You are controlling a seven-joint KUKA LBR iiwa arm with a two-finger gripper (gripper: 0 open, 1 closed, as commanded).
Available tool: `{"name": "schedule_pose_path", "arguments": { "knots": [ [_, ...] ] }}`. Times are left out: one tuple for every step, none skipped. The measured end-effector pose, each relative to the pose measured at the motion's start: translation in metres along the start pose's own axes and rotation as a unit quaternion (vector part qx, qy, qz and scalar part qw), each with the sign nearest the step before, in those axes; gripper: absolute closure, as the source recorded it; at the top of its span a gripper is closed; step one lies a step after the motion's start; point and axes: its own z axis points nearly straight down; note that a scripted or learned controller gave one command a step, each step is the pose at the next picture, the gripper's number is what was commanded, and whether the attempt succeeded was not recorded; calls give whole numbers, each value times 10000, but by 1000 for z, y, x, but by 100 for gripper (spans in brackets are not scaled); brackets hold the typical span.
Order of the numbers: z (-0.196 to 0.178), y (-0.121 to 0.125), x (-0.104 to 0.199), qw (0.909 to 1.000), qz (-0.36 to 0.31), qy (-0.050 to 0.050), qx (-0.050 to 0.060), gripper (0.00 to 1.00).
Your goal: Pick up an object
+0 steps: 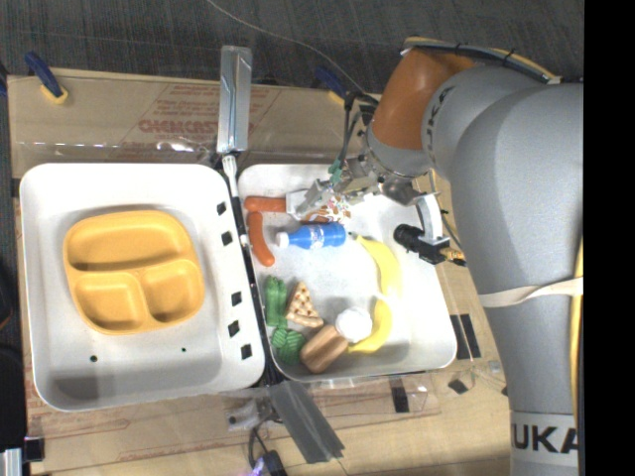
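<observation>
Clearly the grey arm has its end effector [332, 188] low in the right-hand shallow white plastic bin [432, 310], at the far edge, just above the small clear bottle with a blue label [315, 236], which lies on its side as the landmark. Whether anything is gripped, I cannot tell. An orange-red sausage [260, 228] curls just left of the bottle; two yellow bananas [381, 291] lie right and nearer. A yellow divided plastic tray [131, 268] sits well left of it, in the other bin, likely the drop side
</observation>
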Motion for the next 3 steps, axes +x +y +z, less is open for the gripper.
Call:
{"name": "schedule_pose_path", "arguments": {
  "knots": [
    [0,0,4,10000,-9,-39,-5,0],
    [1,0,5,10000,80,-29,-3,0],
    [2,0,5,9998,195,-8,5,0]
  ]
}}
